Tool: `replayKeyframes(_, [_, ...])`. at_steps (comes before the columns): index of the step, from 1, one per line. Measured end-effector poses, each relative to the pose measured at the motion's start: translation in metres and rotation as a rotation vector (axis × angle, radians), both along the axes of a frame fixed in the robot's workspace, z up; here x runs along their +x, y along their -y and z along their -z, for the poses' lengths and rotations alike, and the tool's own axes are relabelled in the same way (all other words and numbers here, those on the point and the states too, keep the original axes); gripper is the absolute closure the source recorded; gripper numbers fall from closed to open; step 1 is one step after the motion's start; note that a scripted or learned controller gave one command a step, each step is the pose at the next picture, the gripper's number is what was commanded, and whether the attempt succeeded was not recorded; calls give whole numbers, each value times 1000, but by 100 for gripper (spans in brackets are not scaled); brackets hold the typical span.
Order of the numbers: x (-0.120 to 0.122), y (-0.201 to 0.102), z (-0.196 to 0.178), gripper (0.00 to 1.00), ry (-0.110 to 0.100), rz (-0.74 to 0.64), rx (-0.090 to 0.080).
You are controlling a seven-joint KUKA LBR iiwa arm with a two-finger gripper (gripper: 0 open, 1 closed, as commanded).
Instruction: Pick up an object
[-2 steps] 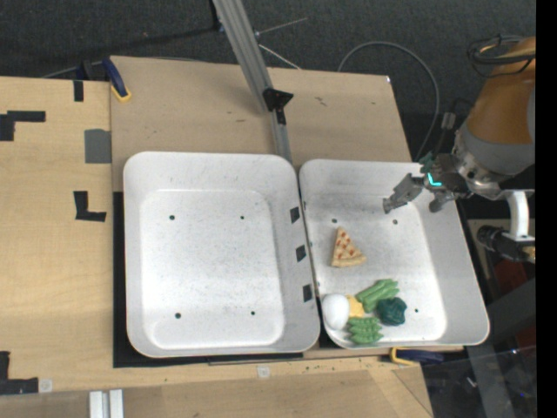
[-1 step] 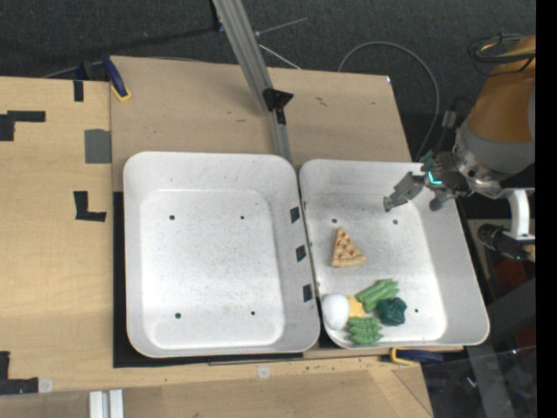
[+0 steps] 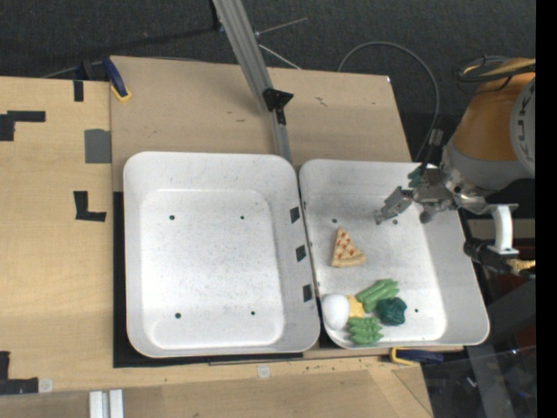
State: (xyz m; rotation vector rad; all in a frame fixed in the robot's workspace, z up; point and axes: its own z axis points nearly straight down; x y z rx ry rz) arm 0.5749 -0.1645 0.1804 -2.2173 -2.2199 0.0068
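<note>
A pizza-slice toy (image 3: pixel 346 249) lies near the middle of the right bin (image 3: pixel 452 320). At that bin's front edge a white egg-like ball (image 3: pixel 335 307), a yellow piece (image 3: pixel 356 306), a green pod (image 3: pixel 376 293), a dark teal lump (image 3: pixel 392 312) and a green leafy piece (image 3: pixel 365 330) are bunched together. My gripper (image 3: pixel 407 207) hangs over the bin's back right part, up and to the right of the pizza slice. Its fingers are spread and nothing sits between them.
The left bin (image 3: pixel 139 233) sits beside the right one, joined by black clips (image 3: pixel 300 252). A grey metal pole (image 3: pixel 248 55) slants down to the bins' back edge. A cable (image 3: pixel 418 59) loops behind the right bin. The wooden bench (image 3: pixel 52 259) extends left.
</note>
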Motion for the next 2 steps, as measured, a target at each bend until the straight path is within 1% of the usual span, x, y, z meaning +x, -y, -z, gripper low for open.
replayKeyframes(1, [-4, 1, 65, 0, -3, 0, 1])
replayKeyframes(2, [-5, 1, 93, 0, 4, 0, -1])
